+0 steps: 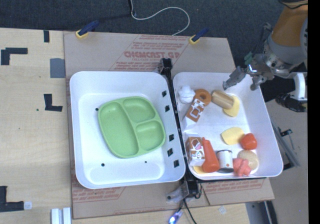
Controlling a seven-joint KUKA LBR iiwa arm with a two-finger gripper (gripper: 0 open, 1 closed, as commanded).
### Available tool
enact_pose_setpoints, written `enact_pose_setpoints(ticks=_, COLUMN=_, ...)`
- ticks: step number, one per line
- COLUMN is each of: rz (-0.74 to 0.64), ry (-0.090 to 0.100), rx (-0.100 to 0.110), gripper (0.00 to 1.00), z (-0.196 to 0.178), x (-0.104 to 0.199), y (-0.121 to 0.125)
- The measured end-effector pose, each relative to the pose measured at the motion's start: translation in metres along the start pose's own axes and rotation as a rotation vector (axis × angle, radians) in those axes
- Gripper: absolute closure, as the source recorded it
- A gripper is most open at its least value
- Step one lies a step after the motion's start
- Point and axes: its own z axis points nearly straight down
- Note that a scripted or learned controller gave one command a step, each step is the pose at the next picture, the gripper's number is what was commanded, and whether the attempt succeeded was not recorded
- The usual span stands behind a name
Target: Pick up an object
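Observation:
The right bin (pixel 265 118) holds several toy foods: a white item (pixel 186 93), an orange box (pixel 195 110) against a brown ring (pixel 202 94), a tan roll (pixel 223 100) on a yellow piece, a yellow wedge (pixel 232 135), a red tomato (pixel 249 141), a carton (pixel 196 149), a red bottle (pixel 210 159), a small can (pixel 225 158) and a pink piece (pixel 242 167). My gripper (pixel 243 79) hangs over the bin's far right corner, above and right of the tan roll. Its two fingers stand apart with nothing between them.
The left bin (pixel 85 93) bears a green divided plate (pixel 132 125). Both bins rest on a cardboard sheet (pixel 145 53) held by clamps (pixel 87 29). A cable (pixel 160 13) loops behind on the dark floor.

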Motion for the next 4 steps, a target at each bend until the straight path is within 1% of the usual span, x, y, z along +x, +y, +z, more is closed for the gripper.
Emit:
enact_pose_setpoints(ticks=1, rz=-0.005, ry=-0.002, rx=-0.013, gripper=0.00, z=-0.147, x=0.047, y=-0.039)
enact_pose_setpoints(ticks=2, rz=-0.002, ry=-0.001, rx=0.002, gripper=1.00, z=-0.145, x=0.045, y=-0.038)
enact_pose_setpoints(ticks=3, rz=-0.005, ry=0.000, rx=-0.007, gripper=1.00, z=-0.222, x=0.117, y=-0.061)
enact_pose_setpoints(ticks=4, rz=-0.003, ry=0.001, rx=0.007, gripper=1.00, z=-0.166, x=0.163, y=-0.101)
